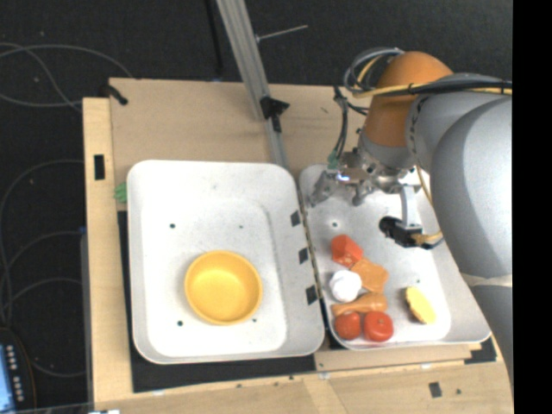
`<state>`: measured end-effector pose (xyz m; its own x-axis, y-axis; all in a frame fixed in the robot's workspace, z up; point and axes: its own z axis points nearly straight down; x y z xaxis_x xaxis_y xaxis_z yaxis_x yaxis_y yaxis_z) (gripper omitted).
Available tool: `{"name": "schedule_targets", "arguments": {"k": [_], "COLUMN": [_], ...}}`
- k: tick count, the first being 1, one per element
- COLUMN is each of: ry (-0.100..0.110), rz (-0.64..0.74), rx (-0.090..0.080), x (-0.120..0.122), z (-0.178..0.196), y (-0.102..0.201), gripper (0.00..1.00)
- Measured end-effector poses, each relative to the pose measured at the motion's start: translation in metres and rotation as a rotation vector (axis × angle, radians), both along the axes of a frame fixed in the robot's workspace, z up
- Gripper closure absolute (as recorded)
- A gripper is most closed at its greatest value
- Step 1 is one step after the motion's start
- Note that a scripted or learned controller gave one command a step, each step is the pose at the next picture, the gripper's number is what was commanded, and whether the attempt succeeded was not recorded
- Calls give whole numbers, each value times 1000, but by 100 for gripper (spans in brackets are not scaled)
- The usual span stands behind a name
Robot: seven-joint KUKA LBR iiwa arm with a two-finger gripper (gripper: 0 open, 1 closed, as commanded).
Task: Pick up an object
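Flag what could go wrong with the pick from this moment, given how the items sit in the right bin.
1. The red pieces, white ball and orange items sit packed together near the right bin's left wall, so a grasp may nudge neighbours or catch two.
2. The gripper is at the bin's far end, away from the cluster, so closing there would likely grab nothing.
3. The yellow bowl lies alone in the left bin, and its wide rim may slip.
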<state>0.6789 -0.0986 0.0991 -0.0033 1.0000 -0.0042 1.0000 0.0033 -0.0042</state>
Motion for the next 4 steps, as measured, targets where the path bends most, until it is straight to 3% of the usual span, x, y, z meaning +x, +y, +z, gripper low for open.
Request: {"name": "schedule_targets", "arguments": {"k": [1,3,4], "ry": [-6,-6,-3], "rz": [1,-1,1], "rx": [-1,4,4], "x": [2,3,-27], "z": [14,110,107], "y": [-1,-6,39], "gripper": [100,100,100]}}
